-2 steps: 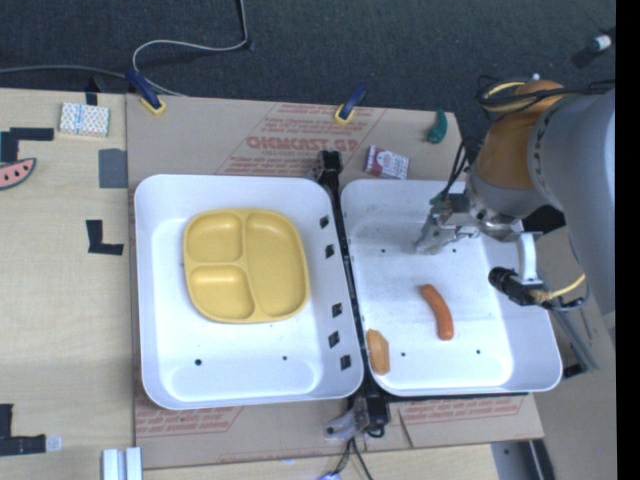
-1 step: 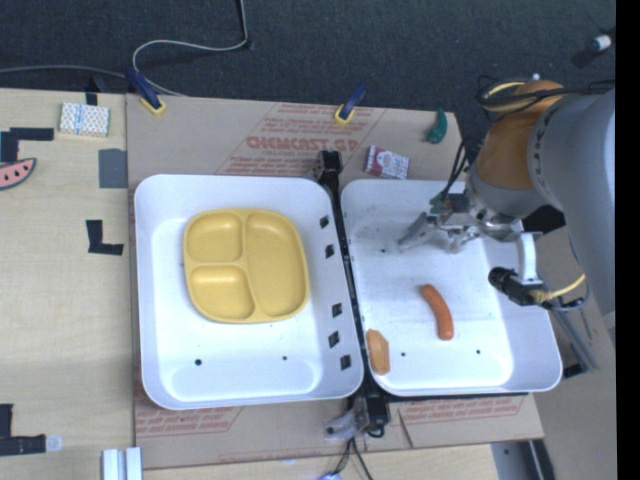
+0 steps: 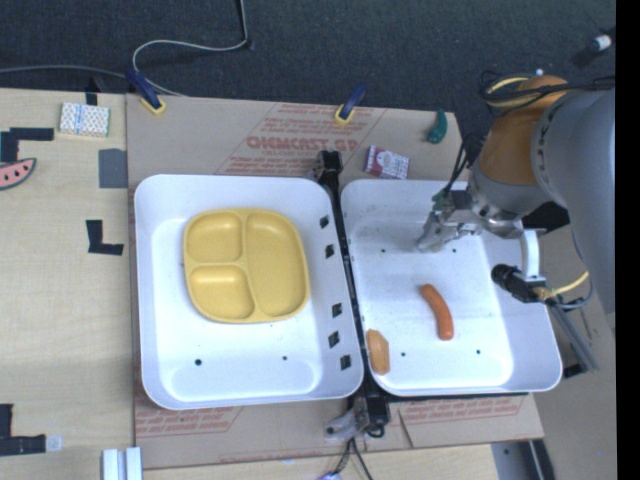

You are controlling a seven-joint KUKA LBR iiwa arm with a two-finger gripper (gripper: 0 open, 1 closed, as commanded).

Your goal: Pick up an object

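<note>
An orange sausage (image 3: 437, 311) lies in the middle of the right bin (image 3: 400, 368). A small brown bread-like piece (image 3: 378, 351) rests against that bin's front left wall. My gripper (image 3: 436, 232) hangs over the back part of the right bin, above and behind the sausage, with nothing seen between its fingers. A yellow divided plate (image 3: 245, 264) sits in the left bin (image 3: 170, 368).
A black divider with clips (image 3: 336, 268) runs between the two bins. A small red-and-white packet (image 3: 386, 162) lies on the cardboard behind the right bin. The arm's grey body (image 3: 560, 158) fills the right side above the bin.
</note>
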